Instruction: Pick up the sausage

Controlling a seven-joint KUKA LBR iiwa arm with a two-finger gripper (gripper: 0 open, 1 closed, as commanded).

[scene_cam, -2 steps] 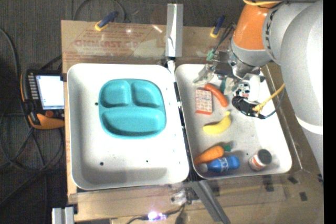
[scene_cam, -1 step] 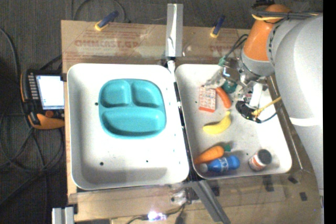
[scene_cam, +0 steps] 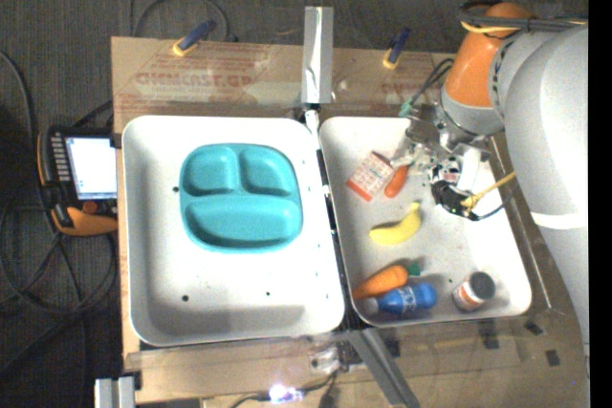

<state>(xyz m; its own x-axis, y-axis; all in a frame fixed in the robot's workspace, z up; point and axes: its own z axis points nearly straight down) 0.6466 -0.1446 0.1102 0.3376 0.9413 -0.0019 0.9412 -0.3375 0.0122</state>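
From the camera view, looking down at a slant on both bins. Lying in the upper half of the right bin [scene_cam: 483, 244], near its middle: the sausage [scene_cam: 396, 181], small and orange-red, long axis running steeply from upper right down to lower left. Hovering just up and to the right of it, close to its upper end and perhaps touching: the gripper [scene_cam: 417, 156], reaching in on the grey arm [scene_cam: 550, 119] with the orange band. Blurring into dark hardware at the tip, so cannot tell whether standing apart or pressed together, and not showing the sausage clamped.

Judging the coming move: needing a short shift down and to the left, and lining up across the sausage's narrow width, not along its length.

Crowding the target on its left, touching or nearly so: a red and white packet [scene_cam: 368, 177], likely getting nudged or caught along with it. Lying below, a little apart: a banana [scene_cam: 398, 226]. Trailing to the right of the gripper: a looped dark and yellow cable [scene_cam: 461, 199]. Sitting well apart along the bin's near edge, out of the way: a carrot [scene_cam: 382, 280], a blue bottle [scene_cam: 406, 299] and a small can [scene_cam: 474, 289].

Resting in the left bin [scene_cam: 153, 253], away from the work: a teal divided plate [scene_cam: 241, 196].
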